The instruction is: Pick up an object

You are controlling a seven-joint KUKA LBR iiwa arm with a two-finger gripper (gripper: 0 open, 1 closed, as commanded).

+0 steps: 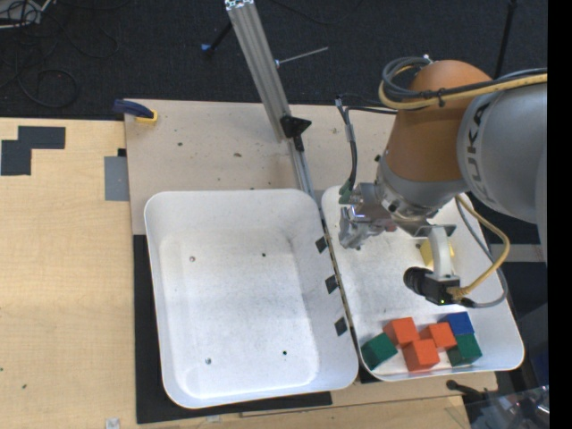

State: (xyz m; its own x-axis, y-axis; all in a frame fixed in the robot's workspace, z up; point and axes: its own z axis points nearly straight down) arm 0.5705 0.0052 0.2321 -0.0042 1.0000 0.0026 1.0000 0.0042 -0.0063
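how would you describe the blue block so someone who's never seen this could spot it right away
Look in the right-hand shallow white bin, at its near corner, where a cluster of small coloured blocks sits. The small blue block lies at the cluster's far right edge, beside an orange block and just above a dark green block. It is the only blue one.

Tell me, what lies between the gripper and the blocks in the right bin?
In the camera view, bare white bin floor lies between the gripper and the blocks; nothing else sits there.

robotics lab | KUKA arm (465, 150) | white bins (170, 266) on bench | alu. extrusion post (264, 65) | loose cables (36, 7)
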